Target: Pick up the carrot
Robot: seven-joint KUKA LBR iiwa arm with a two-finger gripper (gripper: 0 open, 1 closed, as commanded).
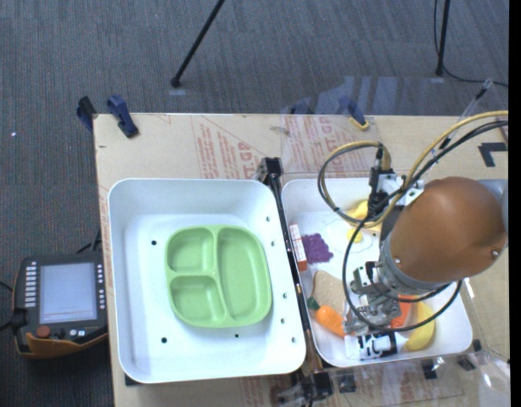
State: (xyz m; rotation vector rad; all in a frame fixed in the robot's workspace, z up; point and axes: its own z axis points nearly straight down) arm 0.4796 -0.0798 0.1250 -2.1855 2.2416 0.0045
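Two shallow white bins sit side by side on the brown counter (210, 142). The left white bin (133, 219) holds a pale green plastic tray with three compartments (218, 275), and nothing lies in that tray. To the far left, off the counter, a black handheld control pendant with a grey screen (64, 299) rests on the carpet.

In the right white bin (316, 195), the small orange carrot (330, 319) lies near the front left part, tilted, just beside a tan slice of toy bread (328, 288). A purple bunch of toy grapes (316, 248) sits further back, and a yellow banana-shaped piece (420, 334) lies to the carrot's right.

The gripper (369, 319) hangs low over the bin just to the right of the carrot, under the grey arm with its orange band (443, 227). Whether the jaws are spread or pressed together cannot be told, since wrist and cables cover them.

The grasp would likely go best with the jaws shifted slightly left, centred over the carrot and closing across its narrow width. The bread and the bin's left wall crowd that side and could block a finger.
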